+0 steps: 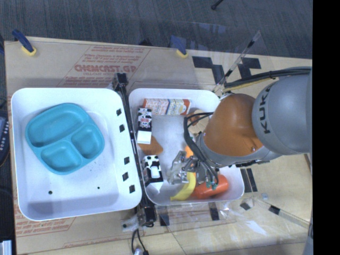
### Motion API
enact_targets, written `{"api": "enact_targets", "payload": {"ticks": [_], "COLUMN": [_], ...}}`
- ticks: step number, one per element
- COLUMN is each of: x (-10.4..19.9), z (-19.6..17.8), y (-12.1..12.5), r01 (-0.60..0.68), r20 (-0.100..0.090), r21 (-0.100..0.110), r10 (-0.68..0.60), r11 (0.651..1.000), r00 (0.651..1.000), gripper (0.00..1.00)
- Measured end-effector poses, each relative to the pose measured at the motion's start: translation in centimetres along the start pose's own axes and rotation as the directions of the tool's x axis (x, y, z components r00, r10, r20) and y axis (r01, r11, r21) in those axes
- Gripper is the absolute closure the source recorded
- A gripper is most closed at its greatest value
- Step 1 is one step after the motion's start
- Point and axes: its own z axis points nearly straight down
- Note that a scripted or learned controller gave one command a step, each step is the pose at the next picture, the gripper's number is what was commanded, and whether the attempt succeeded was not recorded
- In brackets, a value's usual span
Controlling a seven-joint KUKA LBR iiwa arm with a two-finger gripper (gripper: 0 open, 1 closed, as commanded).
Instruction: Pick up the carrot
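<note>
From where I stand, the bench point(79, 57) is covered in brown cardboard with red print, and the two white bins sit on it side by side. The left bin point(32, 195) holds a blue divided plate point(64, 137), lying a little askew toward its upper half. The right bin point(159, 97) is the busy one. The grey arm point(281, 116) comes in from the right, its orange band point(231, 126) hanging over the bin's right half, and the tool point(183, 171) is down low in the bin's near part, among the objects. I cannot tell whether the tool is spread or pressed together, since its metal parts and cables blur into one cluster. The carrot point(215, 187) lies along the bin's near wall toward the right corner, orange-red, partly hidden under the tool's body. A yellow banana point(183, 190) lies just beside the carrot on its left, touching or nearly touching it, right below the tool. Along the bin's far wall rests a flat carton point(164, 106) with orange and white print. By the left wall there are two small black-and-white patterned blocks point(144, 117), one far, one near, with a small white block point(144, 137) and a brown wedge-shaped piece point(154, 145) between them.
</note>
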Motion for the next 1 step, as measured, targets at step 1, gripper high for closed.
{"api": "enact_targets", "payload": {"ticks": [1], "x": [0.52], "z": [-9.23], "y": [4.68], "r01": [-0.398], "r20": [0.005], "r21": [-0.003], "r10": [0.398], "r11": [0.917], "r00": [0.917], "gripper": [1.0]}}
